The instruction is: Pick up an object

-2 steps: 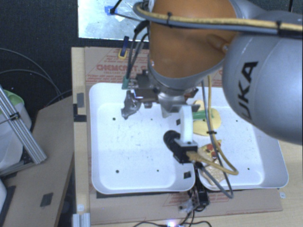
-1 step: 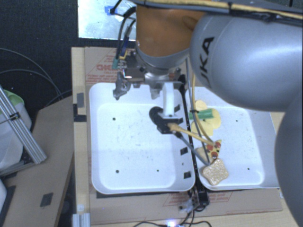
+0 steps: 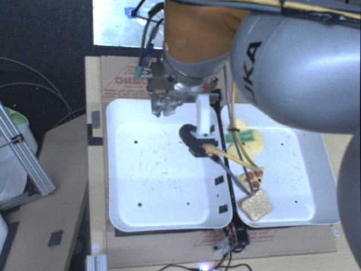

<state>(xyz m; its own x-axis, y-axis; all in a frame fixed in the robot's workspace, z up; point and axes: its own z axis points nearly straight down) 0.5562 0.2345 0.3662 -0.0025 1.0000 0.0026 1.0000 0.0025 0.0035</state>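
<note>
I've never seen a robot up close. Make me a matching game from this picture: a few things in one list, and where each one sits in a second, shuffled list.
Things
1. speckled tan block
2. green piece
3. orange band
4. cardboard sheet

Places
A. on the arm, above its wrist
B. at the front of the right-hand bin, close to the divide between the bins
C. farther back in the right-hand bin, against the yellow piece
D. flat under both bins

Pairs: 1-B, 2-C, 3-A, 4-D
</note>
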